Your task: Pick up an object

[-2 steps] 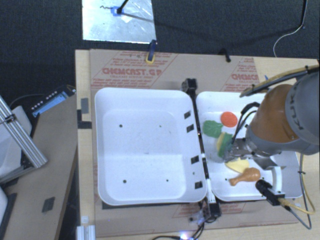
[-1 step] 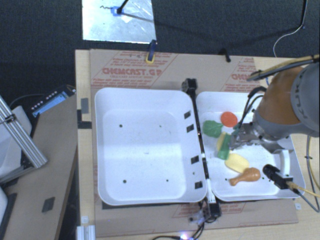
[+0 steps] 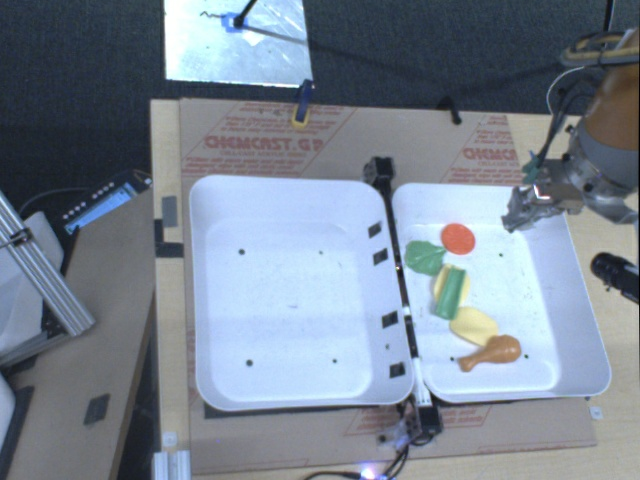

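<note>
Lying nearest in the right bin (image 3: 575, 298), a brown toy drumstick (image 3: 492, 352) sits by the front wall, thick end to the right, thin end pointing left. Just behind it and touching, a pale yellow toy piece (image 3: 472, 323), lemon-like. Behind that a green toy block (image 3: 451, 292) rests over a yellow piece (image 3: 439, 282), tilted slightly. Further back a green leaf-shaped toy (image 3: 424, 257) lies beside the divider between bins. An orange-red round toy (image 3: 458, 237) sits just right of the leaf, farthest back of the cluster. All toys are bunched in the left half of the right bin; none is lifted.

The left bin (image 3: 290, 288) is white with a few dark dots on its floor. Both bins sit on a cardboard sheet (image 3: 265, 138) with red print on the counter (image 3: 110, 298).

The arm (image 3: 610, 138) reaches in from the right, wrist angled down-left over the back right corner of the right bin. The jaws (image 3: 522, 211) hang above the bin's back edge area, well apart from the toys, nothing visible between them; cannot tell whether they are apart or together, too small and blurred.
</note>
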`<state>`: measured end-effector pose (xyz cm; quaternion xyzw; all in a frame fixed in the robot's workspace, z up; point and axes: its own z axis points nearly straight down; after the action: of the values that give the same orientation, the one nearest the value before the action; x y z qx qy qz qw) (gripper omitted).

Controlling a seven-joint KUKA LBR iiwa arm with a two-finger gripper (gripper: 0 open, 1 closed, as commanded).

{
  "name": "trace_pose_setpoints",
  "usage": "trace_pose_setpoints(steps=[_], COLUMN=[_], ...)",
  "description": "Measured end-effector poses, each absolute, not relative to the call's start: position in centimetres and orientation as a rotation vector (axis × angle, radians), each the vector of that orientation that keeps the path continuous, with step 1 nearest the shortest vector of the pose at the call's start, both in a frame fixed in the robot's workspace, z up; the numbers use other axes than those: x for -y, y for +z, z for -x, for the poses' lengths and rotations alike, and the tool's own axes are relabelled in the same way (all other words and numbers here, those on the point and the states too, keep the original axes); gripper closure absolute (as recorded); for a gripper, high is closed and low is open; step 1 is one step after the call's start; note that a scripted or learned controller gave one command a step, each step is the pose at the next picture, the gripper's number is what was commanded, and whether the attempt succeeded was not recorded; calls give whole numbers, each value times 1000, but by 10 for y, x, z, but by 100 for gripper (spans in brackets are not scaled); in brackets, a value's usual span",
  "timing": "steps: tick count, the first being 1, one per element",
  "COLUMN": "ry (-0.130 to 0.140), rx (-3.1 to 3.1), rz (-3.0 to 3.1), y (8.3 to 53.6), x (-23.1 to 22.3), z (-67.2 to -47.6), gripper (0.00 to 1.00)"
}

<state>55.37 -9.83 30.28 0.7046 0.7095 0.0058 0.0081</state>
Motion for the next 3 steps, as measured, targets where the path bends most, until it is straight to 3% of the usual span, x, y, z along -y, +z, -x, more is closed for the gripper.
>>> trace_pose_setpoints(steps=[1,2,3], ry=[15,12,0], rx=[-2225,-2228,-2216], rz=[-2201,-2206,-2223], y=[361,412,394], x=[58,11,66], z=[-644,-670,-668], gripper=[100,100,100])
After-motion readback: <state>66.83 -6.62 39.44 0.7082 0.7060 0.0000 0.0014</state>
